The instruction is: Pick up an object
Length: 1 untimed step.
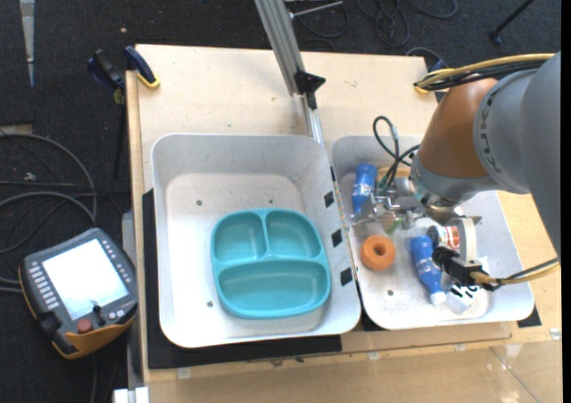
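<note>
Currently, your right bin (508,303) lists: orange ring (378,251), blue bottle (426,269), second blue bottle (364,185). Left bin (178,160): teal divided tray (268,263). Gripper (390,210) sits low over the right bin; its hold cannot be told. Nothing visibly lifted; pick outstanding.

Arm (486,138) bent low, end effector (385,205) apparently leftward.

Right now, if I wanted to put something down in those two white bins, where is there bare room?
The left bin has bare floor all around the teal divided tray, widest behind it. The right bin is crowded: blue bottles, an orange ring and the arm fill it, leaving a small strip by its near left corner.
</note>
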### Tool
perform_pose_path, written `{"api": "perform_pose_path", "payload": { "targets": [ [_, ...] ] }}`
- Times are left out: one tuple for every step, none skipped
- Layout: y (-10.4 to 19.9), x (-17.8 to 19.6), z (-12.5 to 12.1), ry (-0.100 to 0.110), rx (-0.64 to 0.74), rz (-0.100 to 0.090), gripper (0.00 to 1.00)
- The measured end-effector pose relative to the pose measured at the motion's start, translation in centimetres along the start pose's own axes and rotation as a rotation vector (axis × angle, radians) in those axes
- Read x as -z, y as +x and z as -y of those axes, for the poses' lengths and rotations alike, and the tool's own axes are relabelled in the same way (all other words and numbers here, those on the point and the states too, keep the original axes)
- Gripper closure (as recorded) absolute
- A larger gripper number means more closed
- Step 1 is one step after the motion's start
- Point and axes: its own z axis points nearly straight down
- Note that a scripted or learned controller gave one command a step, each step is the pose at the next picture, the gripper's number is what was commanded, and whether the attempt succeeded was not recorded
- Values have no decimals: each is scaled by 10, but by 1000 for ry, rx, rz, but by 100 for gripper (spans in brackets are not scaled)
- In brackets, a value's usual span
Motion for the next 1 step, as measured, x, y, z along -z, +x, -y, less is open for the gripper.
{"api": "perform_pose_path", "payload": {
  "targets": [
    [1,6,2,5,0,0,100]
  ]
}}
